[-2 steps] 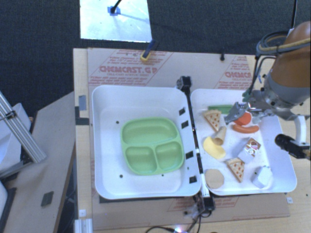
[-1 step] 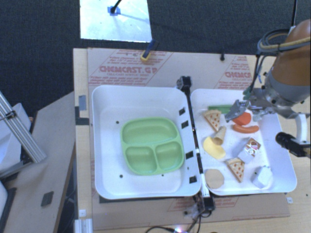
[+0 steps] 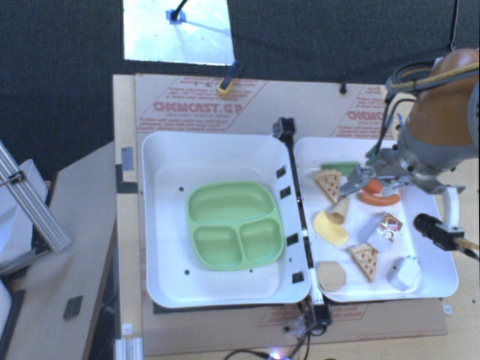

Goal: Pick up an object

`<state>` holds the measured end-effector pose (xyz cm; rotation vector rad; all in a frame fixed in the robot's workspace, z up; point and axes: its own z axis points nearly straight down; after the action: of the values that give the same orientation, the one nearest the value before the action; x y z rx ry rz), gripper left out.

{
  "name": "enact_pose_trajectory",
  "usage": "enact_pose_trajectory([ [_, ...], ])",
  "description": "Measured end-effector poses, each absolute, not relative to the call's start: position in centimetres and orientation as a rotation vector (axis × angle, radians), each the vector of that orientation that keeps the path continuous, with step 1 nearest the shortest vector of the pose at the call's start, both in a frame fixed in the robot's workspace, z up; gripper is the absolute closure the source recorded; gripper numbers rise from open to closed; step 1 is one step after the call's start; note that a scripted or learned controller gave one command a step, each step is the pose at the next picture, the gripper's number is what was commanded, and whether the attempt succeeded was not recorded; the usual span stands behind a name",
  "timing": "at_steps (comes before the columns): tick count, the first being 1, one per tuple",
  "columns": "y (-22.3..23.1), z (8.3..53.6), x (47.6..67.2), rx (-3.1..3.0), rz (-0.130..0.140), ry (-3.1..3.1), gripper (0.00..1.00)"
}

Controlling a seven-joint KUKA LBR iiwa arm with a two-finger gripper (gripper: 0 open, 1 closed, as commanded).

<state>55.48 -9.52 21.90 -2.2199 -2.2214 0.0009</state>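
My gripper [image 3: 358,181] hangs low over the upper part of the right bin [image 3: 448,274]. It is just left of a red-orange sausage [image 3: 379,198] and right of a pizza slice [image 3: 328,184]. A green flat piece [image 3: 339,168] lies just behind it. Nothing shows as held. Lower in the same bin lie a yellow piece [image 3: 331,229], a small cone [image 3: 340,211], a little carton [image 3: 388,229], a second pizza slice [image 3: 364,261], a round cookie [image 3: 331,277] and a white-grey object [image 3: 403,273].
The left bin [image 3: 161,223] holds a green divided plate [image 3: 234,224]. Black clips run along the wall between the two bins [image 3: 295,208]. The arm's orange band [image 3: 450,88] reaches over the right bin's far right corner. A dark tool [image 3: 437,232] juts in at the right.
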Motion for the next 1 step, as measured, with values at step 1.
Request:
enact_pose_trajectory([
  [1, -9.38, 17.58, 54.86, -2.22, 0.0, -2.222, 0.0],
])
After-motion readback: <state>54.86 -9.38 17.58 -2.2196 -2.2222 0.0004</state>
